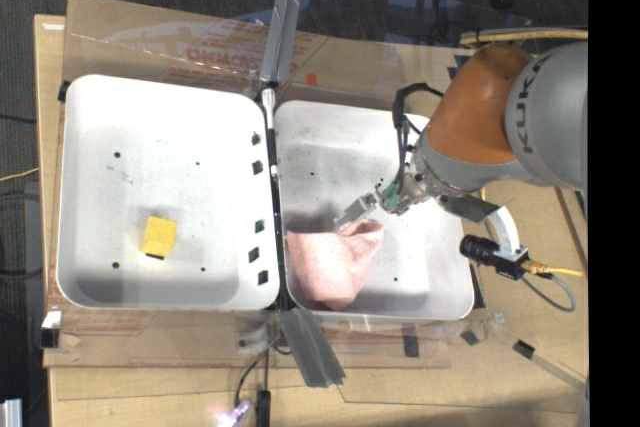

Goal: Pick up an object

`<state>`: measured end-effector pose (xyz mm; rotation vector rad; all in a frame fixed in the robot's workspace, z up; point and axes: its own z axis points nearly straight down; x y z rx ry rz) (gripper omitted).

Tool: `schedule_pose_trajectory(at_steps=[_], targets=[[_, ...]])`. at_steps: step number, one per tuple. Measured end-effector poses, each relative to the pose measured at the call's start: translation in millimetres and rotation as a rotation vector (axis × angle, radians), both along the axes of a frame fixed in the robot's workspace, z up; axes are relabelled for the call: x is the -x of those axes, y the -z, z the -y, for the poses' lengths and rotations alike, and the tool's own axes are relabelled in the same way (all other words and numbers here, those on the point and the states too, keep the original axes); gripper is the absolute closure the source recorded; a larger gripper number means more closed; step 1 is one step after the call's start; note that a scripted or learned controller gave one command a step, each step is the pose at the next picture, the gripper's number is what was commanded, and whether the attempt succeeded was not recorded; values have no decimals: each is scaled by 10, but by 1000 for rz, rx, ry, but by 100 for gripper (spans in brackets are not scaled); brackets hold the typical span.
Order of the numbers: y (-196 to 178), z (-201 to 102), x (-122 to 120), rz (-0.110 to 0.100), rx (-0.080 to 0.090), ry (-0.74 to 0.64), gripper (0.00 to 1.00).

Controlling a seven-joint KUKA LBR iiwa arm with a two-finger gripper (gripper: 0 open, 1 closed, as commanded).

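Bench (90, 355) carries 2 white bins side by side: left bin (100, 105) w/ yellow block (159, 237), right bin (440, 285) w/ pink cloth (330, 265).

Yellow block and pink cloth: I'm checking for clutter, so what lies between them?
In the camera view, between the yellow block and the pink cloth lie bare bin floor and the two bins' adjoining walls; no other object.

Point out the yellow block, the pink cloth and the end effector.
yellow block (159, 237), camera view, middle of its top face.
pink cloth (330, 265), camera view, middle of the fabric.
end effector (358, 211), camera view, at its fingertips, by the cloth's upper edge.
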<state>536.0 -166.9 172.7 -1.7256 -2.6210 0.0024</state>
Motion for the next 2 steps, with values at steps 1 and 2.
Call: schedule_pose_trajectory(at_steps=[1, 2], targets=[[815, -304, -418, -1, -2, -220, 0], [713, -299, -423, -1, -1, -223, 100]])
